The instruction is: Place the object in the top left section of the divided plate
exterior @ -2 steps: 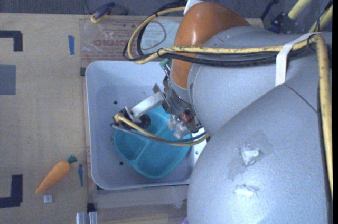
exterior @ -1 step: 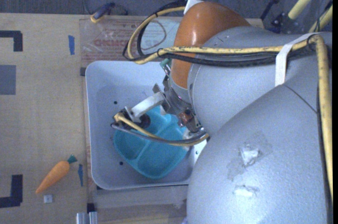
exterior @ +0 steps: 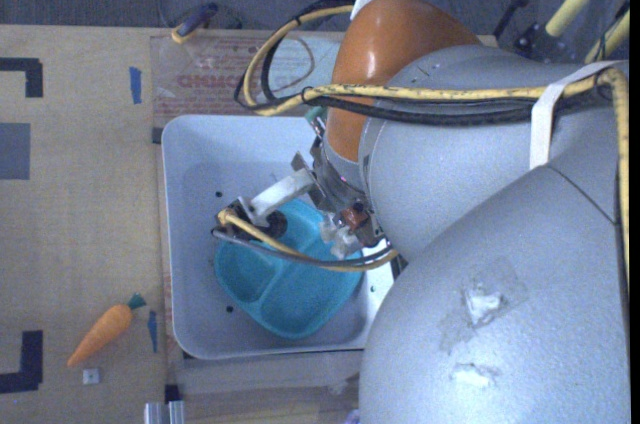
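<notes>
**Ana:** Carrot first: where is it?

**Ben:** It is a small orange toy carrot with a green top. It lies flat on the wooden bench, outside the white bin and just beyond that bin's lower left corner. It sits at a slant, with the green end up and to the right, toward the bin, and the tip down and to the left. Nothing is touching it.

**Ana:** Anything close to it?

**Ben:** A short strip of blue tape lies between it and the bin wall. A tiny pale object, too small to identify, sits just below its tip.

**Ana:** And the divided plate?

**Ben:** The blue divided plate rests on the bin floor in the lower right part of the bin. Raised ridges split it into sections. Its upper right part is hidden under the robot.

**Ana:** What about the gripper?

**Ben:** The gripper is above the plate's upper edge, well apart from the carrot. The wrist covers it, so I cannot tell whether it is open or closed. I see no object in its grasp.

**Ana:** And the arm?

**Ben:** The grey arm reaches in from the right and covers that whole side of the view, with its orange band above the bin's far edge.
</notes>
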`<control>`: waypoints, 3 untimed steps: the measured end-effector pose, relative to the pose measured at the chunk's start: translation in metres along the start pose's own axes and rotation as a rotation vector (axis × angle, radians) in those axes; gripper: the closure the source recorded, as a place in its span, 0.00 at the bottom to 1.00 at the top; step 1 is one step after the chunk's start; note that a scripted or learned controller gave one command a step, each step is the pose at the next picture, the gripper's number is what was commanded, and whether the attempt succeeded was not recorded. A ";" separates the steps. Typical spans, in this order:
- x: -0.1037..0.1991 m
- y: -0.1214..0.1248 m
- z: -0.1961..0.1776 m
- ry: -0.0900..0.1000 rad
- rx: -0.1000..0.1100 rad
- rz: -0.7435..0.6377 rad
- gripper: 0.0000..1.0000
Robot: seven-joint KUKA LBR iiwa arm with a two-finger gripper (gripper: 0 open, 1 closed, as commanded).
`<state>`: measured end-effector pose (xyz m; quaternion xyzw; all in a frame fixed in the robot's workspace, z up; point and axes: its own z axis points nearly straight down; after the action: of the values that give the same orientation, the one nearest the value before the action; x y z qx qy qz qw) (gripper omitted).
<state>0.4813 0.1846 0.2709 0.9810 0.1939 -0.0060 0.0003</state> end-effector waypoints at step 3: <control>-0.002 -0.001 -0.015 0.007 -0.002 -0.069 1.00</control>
<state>0.4791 0.1849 0.2861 0.9738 0.2275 -0.0025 0.0003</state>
